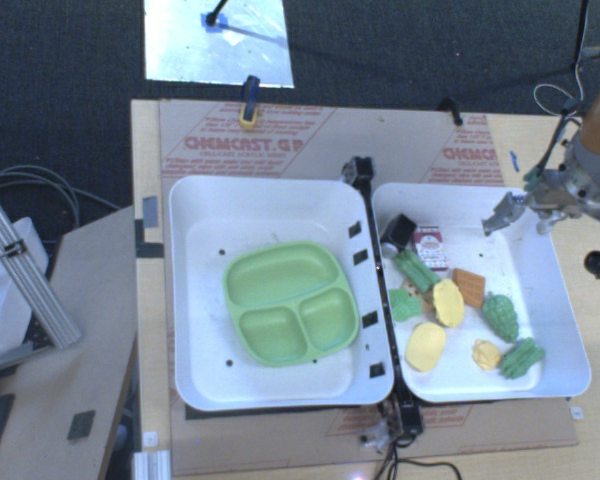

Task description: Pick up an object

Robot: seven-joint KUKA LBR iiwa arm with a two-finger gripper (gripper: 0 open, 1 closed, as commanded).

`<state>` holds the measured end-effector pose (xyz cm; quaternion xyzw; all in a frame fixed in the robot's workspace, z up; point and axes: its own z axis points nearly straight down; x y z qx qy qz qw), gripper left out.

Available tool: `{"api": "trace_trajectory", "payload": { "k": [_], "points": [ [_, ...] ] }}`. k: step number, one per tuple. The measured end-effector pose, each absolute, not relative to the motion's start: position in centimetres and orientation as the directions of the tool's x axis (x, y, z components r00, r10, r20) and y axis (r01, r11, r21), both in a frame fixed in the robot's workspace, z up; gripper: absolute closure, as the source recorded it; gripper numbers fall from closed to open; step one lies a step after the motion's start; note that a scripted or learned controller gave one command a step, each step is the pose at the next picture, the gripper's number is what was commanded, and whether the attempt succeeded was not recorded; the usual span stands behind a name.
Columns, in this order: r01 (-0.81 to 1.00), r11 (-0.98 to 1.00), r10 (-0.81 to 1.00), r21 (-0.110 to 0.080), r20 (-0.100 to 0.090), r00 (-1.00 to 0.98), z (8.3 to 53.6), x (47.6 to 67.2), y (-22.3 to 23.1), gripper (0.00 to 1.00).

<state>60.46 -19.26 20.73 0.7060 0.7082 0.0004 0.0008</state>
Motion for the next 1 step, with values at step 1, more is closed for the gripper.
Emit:
{"api": "trace_trajectory", "payload": {
  "k": [1],
  "points": [
    [1.0,0.002,1.0,-0.008,0.003,-0.002,9.56,59.03,-17.59,0.0]
  ]
}}
